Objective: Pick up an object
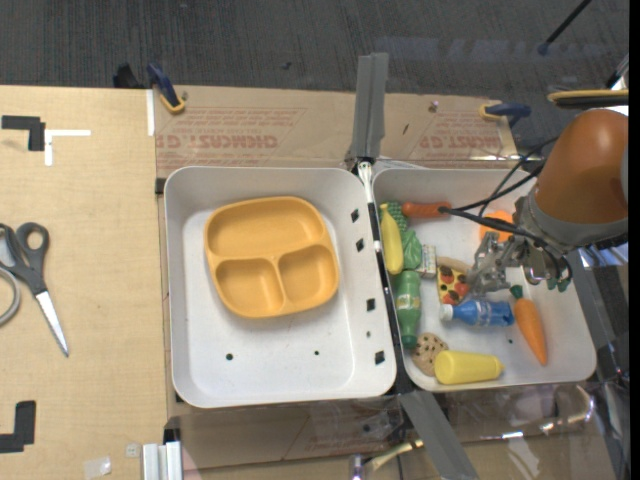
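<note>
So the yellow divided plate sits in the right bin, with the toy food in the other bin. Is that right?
Not quite. The camera view shows the yellow divided plate in the left bin; the toy food, such as the carrot, lies in the other bin.

- Arm: a rounded orange shell above the wrist, with grey housing beneath it.
- Gripper: bare silvery metal, a slim linkage of small parts below the grey housing.
- Cables: thin black leads run from above the gripper along the orange shell.
</note>
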Robot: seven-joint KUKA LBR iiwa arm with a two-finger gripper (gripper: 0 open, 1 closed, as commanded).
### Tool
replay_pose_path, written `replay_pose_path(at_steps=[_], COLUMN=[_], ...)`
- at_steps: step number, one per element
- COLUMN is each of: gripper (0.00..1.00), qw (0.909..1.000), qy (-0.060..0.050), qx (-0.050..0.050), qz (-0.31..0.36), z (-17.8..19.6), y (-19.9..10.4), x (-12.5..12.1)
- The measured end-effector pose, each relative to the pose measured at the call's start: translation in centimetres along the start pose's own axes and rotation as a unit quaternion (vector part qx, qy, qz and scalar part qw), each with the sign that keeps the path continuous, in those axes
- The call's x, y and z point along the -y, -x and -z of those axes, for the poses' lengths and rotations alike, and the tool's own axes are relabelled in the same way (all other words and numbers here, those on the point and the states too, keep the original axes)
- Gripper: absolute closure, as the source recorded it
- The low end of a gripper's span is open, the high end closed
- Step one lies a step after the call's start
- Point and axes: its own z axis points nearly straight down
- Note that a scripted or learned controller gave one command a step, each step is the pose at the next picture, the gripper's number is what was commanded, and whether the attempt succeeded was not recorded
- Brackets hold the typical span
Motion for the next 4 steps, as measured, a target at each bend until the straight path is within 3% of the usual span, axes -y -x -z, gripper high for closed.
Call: replay_pose_path(at_steps=[1,2,3,4], gripper=[0.0,0.0,0.0,1.0], qw=[1.0,0.9988,0.9975,0.9977], qy=[0.0,-0.002,-0.002,-0.002], qx=[0.001,0.009,0.012,0.009], qz=[0.0,-0.047,-0.07,-0.068], z=[0.0,0.2,0.3,1.1], y=[0.0,-7.2,-7.6,-7.7], x=[0.0,2.1,2.3,2.1])
